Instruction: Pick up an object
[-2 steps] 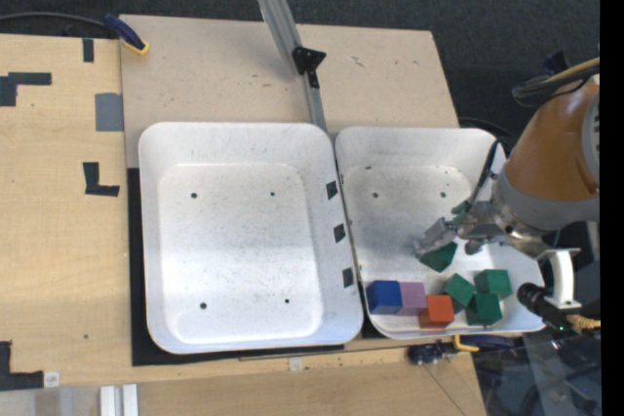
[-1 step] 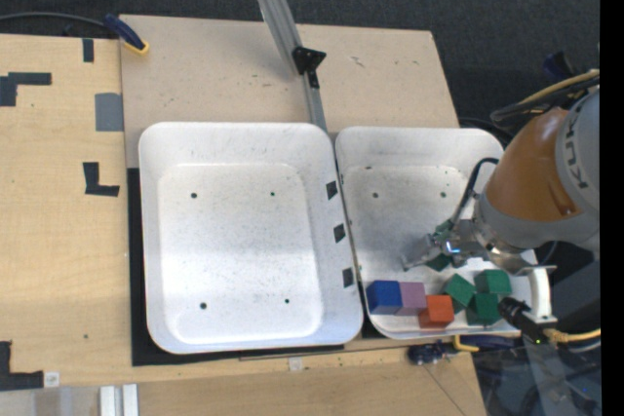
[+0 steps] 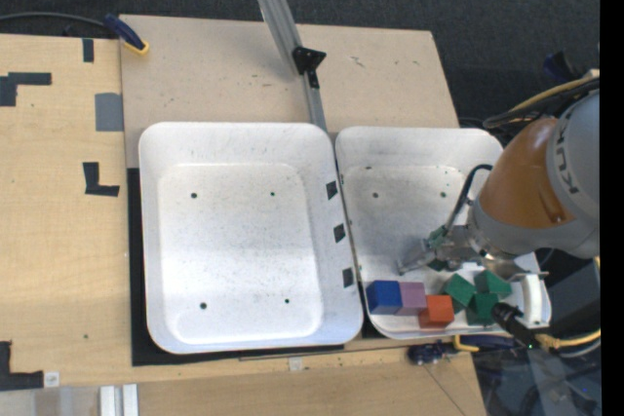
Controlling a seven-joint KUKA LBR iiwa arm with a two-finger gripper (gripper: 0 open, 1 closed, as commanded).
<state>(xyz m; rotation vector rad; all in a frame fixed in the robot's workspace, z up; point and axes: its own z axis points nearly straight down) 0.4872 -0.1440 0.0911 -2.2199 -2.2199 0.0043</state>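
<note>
Gripper (image 3: 421,256) low inside right bin (image 3: 409,151), over its floor, fingers spread apart with nothing between them. Blocks clustered along the bin's near edge: blue cube (image 3: 384,295), pale purple block (image 3: 412,294), orange cube (image 3: 439,309), green blocks (image 3: 476,295). Gripper just above the cluster, not touching. Left bin (image 3: 239,136) on tabletop (image 3: 58,209).

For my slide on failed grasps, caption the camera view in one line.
Arm's hand hovers in right bin above blue, purple, orange, green blocks.
</note>
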